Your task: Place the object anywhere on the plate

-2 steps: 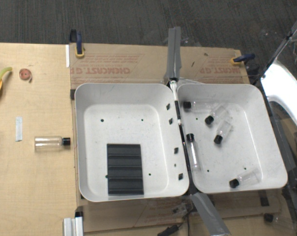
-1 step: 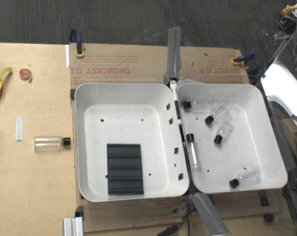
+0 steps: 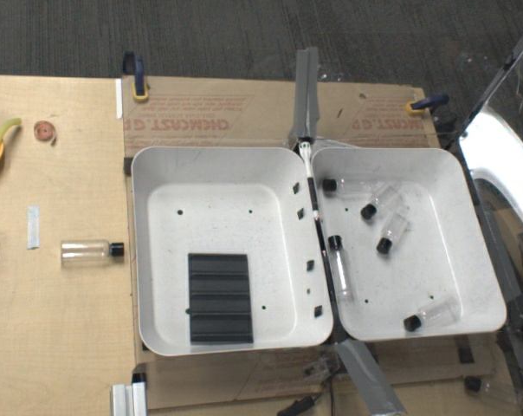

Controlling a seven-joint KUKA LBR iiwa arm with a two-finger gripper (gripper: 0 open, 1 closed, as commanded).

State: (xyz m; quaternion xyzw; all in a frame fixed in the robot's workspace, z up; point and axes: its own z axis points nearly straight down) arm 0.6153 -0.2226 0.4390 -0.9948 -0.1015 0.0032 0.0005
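Black ribbed plate (image 3: 219,299) being held flat in the lower middle of the left bin (image 3: 218,219), clear black-capped vials (image 3: 393,230) being kept scattered in the right bin (image 3: 439,250), well apart from it, a similar bottle (image 3: 90,250) being left lying on the wooden bench (image 3: 62,336) at far left.

Both white bins, the left bin (image 3: 158,258) and the right bin (image 3: 469,258), look like smooth plastic with a slight sheen. The black ribbed plate (image 3: 219,299) is matt. The vials (image 3: 395,230) are clear, glossy plastic with black caps. The bench (image 3: 54,319) is pale matt wood; brown cardboard (image 3: 218,120) lies beneath the bins.
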